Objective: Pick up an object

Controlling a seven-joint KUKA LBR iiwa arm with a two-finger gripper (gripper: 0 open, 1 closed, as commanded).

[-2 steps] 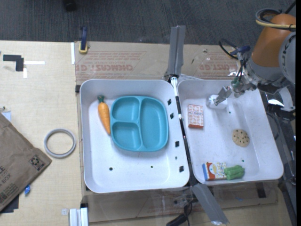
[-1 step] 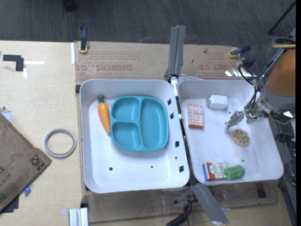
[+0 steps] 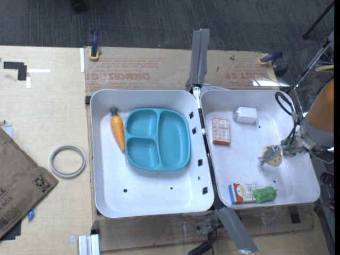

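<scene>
The arm's end effector (image 3: 272, 156) hangs low over the right bin (image 3: 303, 195), near its right wall, above a small tan object (image 3: 274, 160); whether its fingers grip anything cannot be told. In the same bin, a white block (image 3: 245, 114) lies near the far edge, a red-patterned box (image 3: 221, 131) by the left wall, and a small carton (image 3: 243, 193) touching a green vegetable toy (image 3: 265, 194) along the near edge. The left bin (image 3: 143, 195) carries a blue divided plate (image 3: 158, 139) with a toy carrot (image 3: 117, 129) beside it
</scene>
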